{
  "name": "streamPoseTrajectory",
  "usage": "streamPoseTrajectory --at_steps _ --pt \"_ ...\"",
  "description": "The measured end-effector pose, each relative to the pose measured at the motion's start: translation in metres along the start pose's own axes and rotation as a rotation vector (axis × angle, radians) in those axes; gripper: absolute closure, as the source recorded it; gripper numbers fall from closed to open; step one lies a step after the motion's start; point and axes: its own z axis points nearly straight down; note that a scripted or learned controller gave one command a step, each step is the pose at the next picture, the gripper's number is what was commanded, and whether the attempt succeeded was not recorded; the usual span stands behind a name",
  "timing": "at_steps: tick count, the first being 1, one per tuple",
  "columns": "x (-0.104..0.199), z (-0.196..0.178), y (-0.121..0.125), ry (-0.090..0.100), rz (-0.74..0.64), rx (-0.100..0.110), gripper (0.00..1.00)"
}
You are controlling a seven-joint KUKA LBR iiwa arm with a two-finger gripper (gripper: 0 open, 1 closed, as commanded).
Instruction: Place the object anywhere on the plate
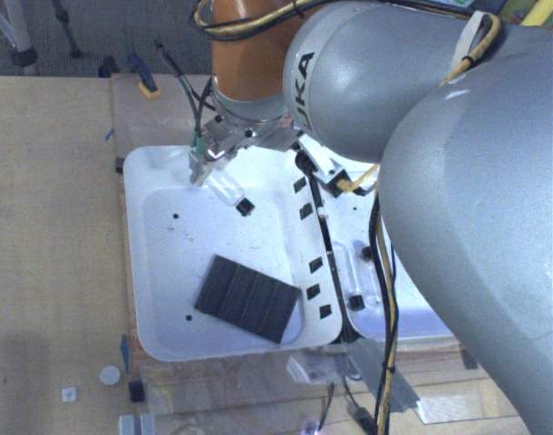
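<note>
The big grey arm [422,152] fills the right side & top of the frame, w/ an orange band [249,34] near top middle. Below the band, the end effector [202,166] sits at the upper left part of the left bin [150,243], low over the bin's back corner. Its tips look small & partly hidden, so I can't tell if they are apart or together, & nothing is clearly seen between them. Just to the right of it, lower down, a little clear thing [224,188] lies on the bin floor, touching a small black cube [245,207]. The clear thing is blurry, so what it is can't be told. The dark ribbed plate [247,298] lies flat in the lower middle of the same bin, tilted at a slant, well apart from the cube & the end effector. A black cable [326,252] runs down the edge btw. the two bins. The counter [50,243] on the left is tan, w/ small bits near the bottom left.
</note>
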Motion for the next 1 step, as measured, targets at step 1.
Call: streamPoseTrajectory --at_steps 1 --pt "0.0001 0.0272 -0.0017 0.003 0.149 0.005 1.0"
